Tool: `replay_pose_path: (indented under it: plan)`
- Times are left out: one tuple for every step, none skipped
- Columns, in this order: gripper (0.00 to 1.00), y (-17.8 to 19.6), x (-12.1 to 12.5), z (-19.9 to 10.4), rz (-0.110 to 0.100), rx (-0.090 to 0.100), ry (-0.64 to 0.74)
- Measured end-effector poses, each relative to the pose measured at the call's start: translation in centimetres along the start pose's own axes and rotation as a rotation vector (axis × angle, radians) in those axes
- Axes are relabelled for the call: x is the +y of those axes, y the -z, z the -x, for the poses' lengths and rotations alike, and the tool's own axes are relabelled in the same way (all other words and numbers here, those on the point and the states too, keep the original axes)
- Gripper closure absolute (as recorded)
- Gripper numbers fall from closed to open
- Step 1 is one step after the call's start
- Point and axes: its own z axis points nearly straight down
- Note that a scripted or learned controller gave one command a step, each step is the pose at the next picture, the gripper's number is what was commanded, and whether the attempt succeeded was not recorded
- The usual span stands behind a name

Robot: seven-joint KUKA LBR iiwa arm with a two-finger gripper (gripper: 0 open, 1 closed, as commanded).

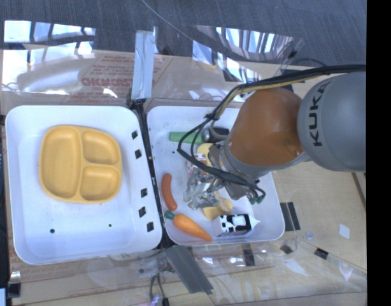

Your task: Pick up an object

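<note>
The worktop (323, 190) is pale wood at the right of the frame, with small dark tape marks on it. Two shallow white bins sit on it side by side, touching: the left bin (23, 222) at centre left, the right bin (158, 123) at centre. Flattened cardboard (106, 75) lies above them.

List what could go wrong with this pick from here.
1. The gripper is down among tightly packed items in the right bin; it may snag two at once or none.
2. The carrot and sausage lie close by and could get knocked.
3. The arm hides the grasp from the camera.
</note>
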Motion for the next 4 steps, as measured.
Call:
replay_pose_path:
  plan:
    - [0.00, 0.1, 0.0, 0.1, 0.000, -0.001, 0.001]
    - [0.00, -5.1, -1.4, 4.7, -0.005, -0.019, -0.061]
    - [0.00, -5.9, -2.1, 1.3, 0.001, 0.002, -0.205]
    - [0.00, -5.9, -1.8, 6.1, 0.000, -0.001, -0.143]
